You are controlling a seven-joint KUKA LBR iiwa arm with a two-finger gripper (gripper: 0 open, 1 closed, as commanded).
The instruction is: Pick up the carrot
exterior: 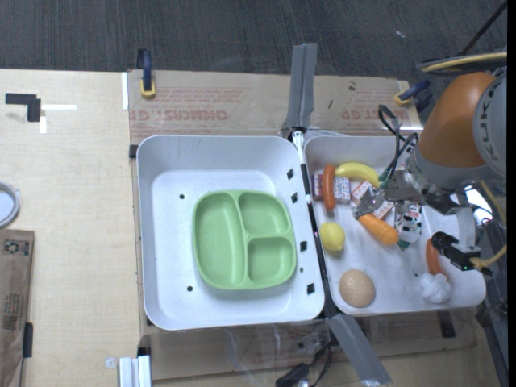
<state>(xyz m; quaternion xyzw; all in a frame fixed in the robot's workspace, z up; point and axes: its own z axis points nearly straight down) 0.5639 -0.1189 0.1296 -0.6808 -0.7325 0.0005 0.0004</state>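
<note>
The carrot (379,229) is a short orange piece lying at a slant in the middle of the right white bin (395,301). My gripper (369,203) hangs just above and to the left of the carrot's upper end, reaching in from the right under the grey arm with its orange band (451,123). From this angle I cannot make out whether it touches the carrot.
Around the carrot lie a banana (357,170), a red sausage (328,189), a lemon (331,236), a tan egg-shaped thing (356,288), a small printed packet (410,220) and a white lump (436,288). The left bin (161,216) holds a green divided plate (244,239).
</note>
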